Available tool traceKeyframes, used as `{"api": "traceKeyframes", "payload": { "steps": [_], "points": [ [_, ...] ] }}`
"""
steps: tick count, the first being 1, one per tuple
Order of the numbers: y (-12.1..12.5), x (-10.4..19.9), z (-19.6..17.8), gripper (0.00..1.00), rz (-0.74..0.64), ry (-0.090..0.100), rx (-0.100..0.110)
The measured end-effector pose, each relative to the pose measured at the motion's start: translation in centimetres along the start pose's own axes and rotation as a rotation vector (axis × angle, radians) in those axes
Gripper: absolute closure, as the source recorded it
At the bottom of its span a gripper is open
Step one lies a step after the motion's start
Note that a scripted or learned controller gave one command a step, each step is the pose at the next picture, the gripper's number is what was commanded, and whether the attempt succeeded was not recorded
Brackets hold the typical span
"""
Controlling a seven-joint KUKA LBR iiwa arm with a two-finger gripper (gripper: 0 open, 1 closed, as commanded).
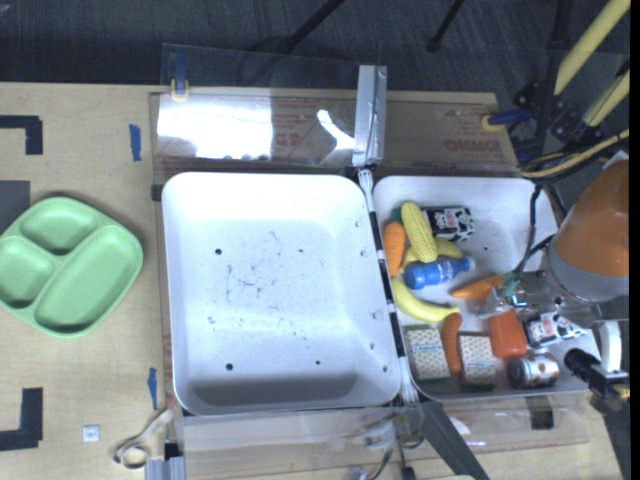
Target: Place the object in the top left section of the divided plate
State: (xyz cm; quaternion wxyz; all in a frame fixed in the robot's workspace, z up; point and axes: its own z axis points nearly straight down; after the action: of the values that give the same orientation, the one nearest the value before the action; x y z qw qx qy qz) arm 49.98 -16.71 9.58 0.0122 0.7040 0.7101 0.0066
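Green divided plate [68, 265] lying on the counter [80, 388], left of both bins. Toy food heaped in the right bin [470, 190]: corn [417, 230], banana [420, 303], blue bottle [436, 272]. Pincer [520, 293] perhaps over that heap, half hidden under the arm [598, 230]; grip impossible to tell.

A single fixed camera looks down at a slant from above the pale wooden tabletop [80, 388], far enough back to take in both shallow white plastic bins [270, 278] side by side.
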Motion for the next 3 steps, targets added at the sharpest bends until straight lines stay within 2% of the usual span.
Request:
{"api": "traceKeyframes", "payload": {
  "steps": [1,2,3],
  "points": [
    [-1.5,-4.8,0.7,1.0,0.275,0.016,0.019],
    [-1.1,-3.9,0.5,0.0,0.262,0.03,0.021],
    [-1.1,-4.4,-0.3,1.0,0.267,0.018,0.015]
  ]
}}
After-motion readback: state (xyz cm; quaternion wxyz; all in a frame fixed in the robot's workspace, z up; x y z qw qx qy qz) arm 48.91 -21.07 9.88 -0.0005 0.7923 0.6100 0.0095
